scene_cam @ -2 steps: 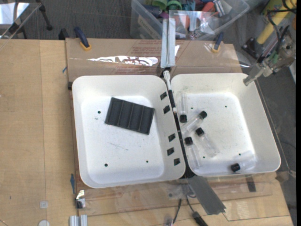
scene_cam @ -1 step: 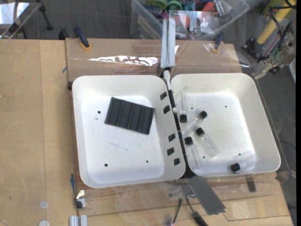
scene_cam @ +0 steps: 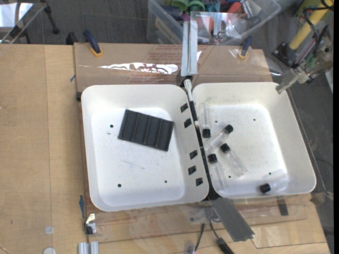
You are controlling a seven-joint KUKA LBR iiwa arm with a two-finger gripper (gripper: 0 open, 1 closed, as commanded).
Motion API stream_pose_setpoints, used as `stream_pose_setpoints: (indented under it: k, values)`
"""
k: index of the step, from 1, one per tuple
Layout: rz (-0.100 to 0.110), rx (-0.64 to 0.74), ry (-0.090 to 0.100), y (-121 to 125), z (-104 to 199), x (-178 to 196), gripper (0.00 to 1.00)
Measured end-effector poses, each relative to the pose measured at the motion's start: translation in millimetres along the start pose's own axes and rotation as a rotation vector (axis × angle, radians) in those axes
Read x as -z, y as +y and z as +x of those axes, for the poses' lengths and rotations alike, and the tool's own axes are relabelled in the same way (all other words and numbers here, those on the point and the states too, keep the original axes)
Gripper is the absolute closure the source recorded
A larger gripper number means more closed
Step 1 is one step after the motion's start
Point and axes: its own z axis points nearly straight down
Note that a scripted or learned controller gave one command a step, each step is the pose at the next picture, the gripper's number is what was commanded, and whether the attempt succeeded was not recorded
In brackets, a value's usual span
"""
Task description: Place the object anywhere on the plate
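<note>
We see clear vials (scene_cam: 225, 147) in the right bin (scene_cam: 296, 157); the hand's (scene_cam: 296, 78) state we cannot tell. We should grip one vial squarely for the dark plate (scene_cam: 145, 129).

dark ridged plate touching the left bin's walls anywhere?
Apart. The camera view shows the dark ridged plate lying on the left bin's floor with white floor visible around all its edges.
</note>
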Motion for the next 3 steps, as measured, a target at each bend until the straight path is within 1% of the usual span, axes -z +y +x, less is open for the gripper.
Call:
stream_pose_setpoints:
  k: [1,2,3]
  values:
    - [-0.005,0.001,-0.004,1,-1,11,1.0]
    - [-0.004,0.0,-0.004,1,-1,11,0.0]
    - [-0.009,0.001,-0.007,2,-1,22,1.0]
